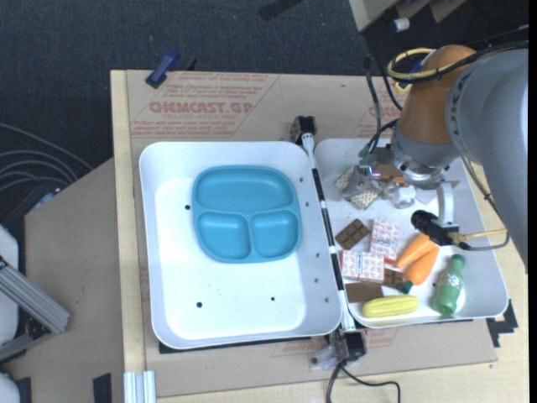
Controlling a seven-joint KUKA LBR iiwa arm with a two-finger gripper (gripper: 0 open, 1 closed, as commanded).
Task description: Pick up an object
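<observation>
The left bin point(159, 250) holds a blue divided plate point(246, 212). The right bin point(487, 296) holds the candidates: chocolate bar point(352, 234), corn cob point(388, 307), carrot point(419, 257), green bottle point(449, 285). The gripper point(379, 177) sits low at the bin's far end; its state cannot be determined. Recommended: centre over one isolated item before closing.
</observation>
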